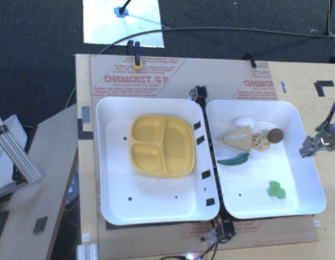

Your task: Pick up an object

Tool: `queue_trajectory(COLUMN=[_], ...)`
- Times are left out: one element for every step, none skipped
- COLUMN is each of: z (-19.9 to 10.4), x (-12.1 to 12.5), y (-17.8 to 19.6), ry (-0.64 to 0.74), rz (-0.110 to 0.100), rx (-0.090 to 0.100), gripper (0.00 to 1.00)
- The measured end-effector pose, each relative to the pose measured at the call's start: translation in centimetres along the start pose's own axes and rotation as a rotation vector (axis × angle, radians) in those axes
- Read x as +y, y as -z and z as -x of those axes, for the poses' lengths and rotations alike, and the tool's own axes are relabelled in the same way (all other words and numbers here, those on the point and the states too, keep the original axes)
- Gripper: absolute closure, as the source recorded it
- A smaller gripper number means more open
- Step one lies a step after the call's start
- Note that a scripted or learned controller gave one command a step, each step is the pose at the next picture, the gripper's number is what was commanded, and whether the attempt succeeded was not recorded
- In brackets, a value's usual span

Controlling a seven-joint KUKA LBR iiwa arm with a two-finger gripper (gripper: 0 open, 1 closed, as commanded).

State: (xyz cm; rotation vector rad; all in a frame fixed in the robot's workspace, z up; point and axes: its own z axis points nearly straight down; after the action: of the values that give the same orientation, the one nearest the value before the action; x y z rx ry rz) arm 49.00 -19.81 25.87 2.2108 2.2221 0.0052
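Green pepper [233, 158] lies near-horizontal, tip lower-left; jaws [309, 147] state unclear.

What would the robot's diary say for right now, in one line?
gripper: at right bin edge | holding: nothing seen | toys untouched | yellow tray: left bin
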Motion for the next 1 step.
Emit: queue_trajectory(z=[-5.76], x=[1.18], y=[0.15], ry=[0.006], rz=[-0.004], rx=[0.004], gripper=[1.0])
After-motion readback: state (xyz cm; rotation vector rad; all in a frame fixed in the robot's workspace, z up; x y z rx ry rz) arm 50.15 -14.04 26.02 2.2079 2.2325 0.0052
